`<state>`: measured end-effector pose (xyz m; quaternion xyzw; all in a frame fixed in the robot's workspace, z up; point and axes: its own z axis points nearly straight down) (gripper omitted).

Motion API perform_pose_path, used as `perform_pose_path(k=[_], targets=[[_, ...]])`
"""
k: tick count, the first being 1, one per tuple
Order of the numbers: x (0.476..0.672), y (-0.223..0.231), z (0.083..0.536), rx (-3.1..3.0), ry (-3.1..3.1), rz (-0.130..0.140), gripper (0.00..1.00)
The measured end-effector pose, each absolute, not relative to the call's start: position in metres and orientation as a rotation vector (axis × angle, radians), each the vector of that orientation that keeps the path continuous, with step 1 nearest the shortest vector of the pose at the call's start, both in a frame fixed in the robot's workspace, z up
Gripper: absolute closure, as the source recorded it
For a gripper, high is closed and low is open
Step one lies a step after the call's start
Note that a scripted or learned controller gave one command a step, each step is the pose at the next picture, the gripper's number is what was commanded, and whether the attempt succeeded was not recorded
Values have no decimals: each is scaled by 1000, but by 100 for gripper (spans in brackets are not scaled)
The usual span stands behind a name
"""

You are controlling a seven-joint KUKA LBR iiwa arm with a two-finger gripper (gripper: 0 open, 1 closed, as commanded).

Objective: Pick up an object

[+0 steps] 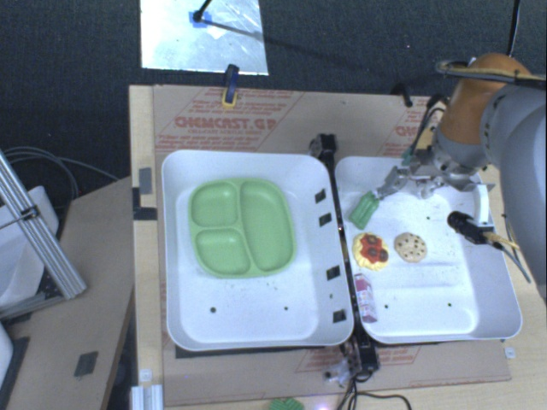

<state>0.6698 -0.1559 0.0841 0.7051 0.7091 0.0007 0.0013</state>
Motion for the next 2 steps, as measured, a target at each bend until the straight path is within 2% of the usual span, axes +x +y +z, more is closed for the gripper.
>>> perform_pose_path(k=[1,2], targets=[[669,-183,103,2218,2218,3,0],[671,-158,169,2209,2224,9,0]])
